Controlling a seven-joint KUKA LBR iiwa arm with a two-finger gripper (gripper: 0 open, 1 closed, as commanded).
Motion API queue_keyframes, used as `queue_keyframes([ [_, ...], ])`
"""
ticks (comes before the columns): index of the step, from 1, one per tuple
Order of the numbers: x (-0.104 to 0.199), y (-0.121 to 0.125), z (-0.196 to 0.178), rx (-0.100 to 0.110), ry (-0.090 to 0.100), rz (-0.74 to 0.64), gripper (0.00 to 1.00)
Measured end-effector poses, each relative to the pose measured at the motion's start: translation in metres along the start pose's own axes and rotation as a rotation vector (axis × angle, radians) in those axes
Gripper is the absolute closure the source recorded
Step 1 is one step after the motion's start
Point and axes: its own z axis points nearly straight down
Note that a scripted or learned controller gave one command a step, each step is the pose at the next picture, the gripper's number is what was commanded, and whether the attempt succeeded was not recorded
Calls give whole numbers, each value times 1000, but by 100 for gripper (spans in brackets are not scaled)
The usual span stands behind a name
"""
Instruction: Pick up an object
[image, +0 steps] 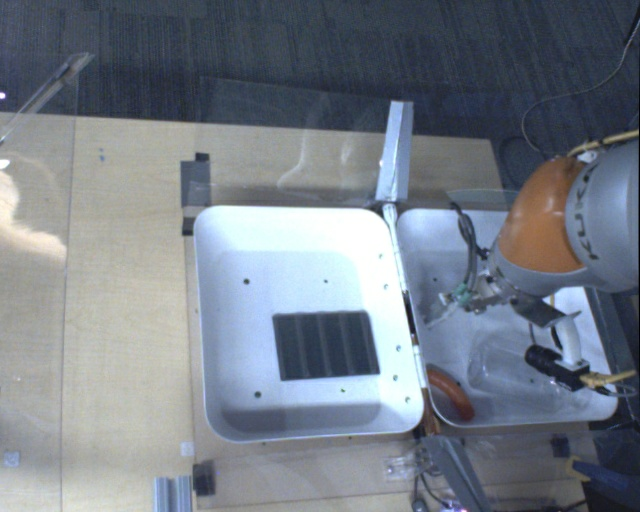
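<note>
The arm (560, 225) hangs over the right bin (430, 250), its gripper (470, 296) low near the bin's middle; I can't tell its state. A reddish object (450, 392) lies at the bin's seven o'clock corner, apart from the gripper. It looks like the reach-and-descend step; next, it needs to line up over a target.

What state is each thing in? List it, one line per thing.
Left bin: flat on the bench, holding a dark ribbed pad.
Right bin: beside it, holding a red-orange object and a clear cup.
Red-orange object: lying against the near-left corner, apart from the arm.
Clear cup: seemingly on its side, hard to make out.
Arm: reaching over the right bin.
</note>
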Motion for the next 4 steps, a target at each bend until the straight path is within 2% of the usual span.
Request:
queue_keyframes([
  [1,12,-38,5,17,8,-119,0],
  [2,-11,16,13,10,4,50,0],
  [3,-1,83,-82,16,3,300,0],
  [4,-13,-13,-158,17,1,496,0],
])
